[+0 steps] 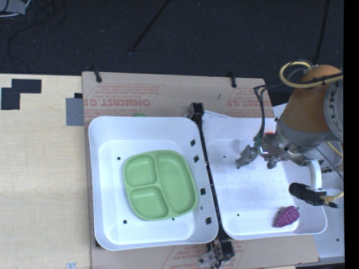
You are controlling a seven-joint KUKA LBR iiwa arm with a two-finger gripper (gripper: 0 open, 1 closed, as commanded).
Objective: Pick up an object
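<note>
A purple bunch of toy grapes (286, 216) lies in the right bin (241, 223), close to its front right corner. My gripper (259, 160) hangs over the back half of that bin, up and to the left of the grapes and well apart from them. Its two grey fingers (243, 158) stand spread, with bare white bin floor showing between them. A light green plate with three compartments (160, 185) rests flat in the middle of the left bin (106, 144).
A black divider (205, 172) runs between the two bins. The arm's orange band (311, 102) and cables crowd the right bin's right side, with a black fitting (305, 192) just above the grapes. Cardboard lies under both bins.
</note>
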